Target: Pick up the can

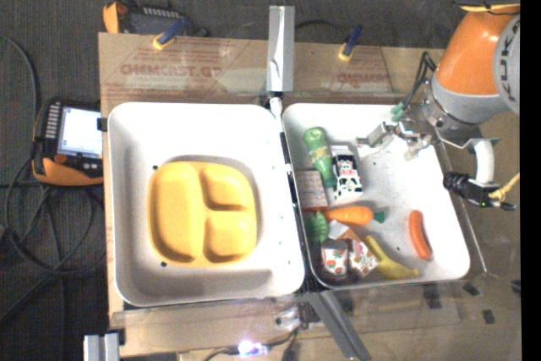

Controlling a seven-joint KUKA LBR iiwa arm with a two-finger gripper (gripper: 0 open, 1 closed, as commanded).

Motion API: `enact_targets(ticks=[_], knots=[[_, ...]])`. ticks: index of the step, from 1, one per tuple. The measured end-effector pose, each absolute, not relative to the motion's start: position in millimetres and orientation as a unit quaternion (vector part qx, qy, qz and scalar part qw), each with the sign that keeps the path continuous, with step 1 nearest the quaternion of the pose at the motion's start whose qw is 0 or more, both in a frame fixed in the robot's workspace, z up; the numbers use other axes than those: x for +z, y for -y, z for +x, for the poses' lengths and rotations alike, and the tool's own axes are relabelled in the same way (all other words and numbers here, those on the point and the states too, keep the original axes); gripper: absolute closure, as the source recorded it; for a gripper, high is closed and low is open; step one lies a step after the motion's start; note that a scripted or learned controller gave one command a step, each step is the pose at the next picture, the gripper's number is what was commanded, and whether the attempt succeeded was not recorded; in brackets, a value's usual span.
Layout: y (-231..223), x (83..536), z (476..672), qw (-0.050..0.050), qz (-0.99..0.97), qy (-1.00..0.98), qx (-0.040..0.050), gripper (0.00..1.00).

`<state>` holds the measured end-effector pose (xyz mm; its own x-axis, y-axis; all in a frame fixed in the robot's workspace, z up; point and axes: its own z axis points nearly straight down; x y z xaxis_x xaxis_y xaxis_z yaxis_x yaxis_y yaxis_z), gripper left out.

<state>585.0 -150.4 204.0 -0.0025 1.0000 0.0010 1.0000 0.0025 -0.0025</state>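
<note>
can (336, 259) lying at right bin's (452, 220) near edge, beside banana (387, 261) | carrot (350, 215), carton (345, 173), green bottle (317, 146) above it | gripper (390, 134) over bin's far part, fingers spread, holding nothing | yellow tray (204, 211) in left bin (127, 207)

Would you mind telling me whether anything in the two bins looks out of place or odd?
Nothing looks spilled or damaged. The right bin is crowded along its left side: green bottle, carrot and banana lie jumbled. The yellow tray sits squarely in the left bin.
</note>
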Motion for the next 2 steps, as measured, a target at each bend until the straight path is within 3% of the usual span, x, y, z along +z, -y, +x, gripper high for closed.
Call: enact_targets(ticks=[1,2], knots=[[184,90,628.2,-0.005,-0.778,0.629,-0.0028,0.00],[202,90,671.7,0.005,-0.787,0.617,-0.0012,0.00]])
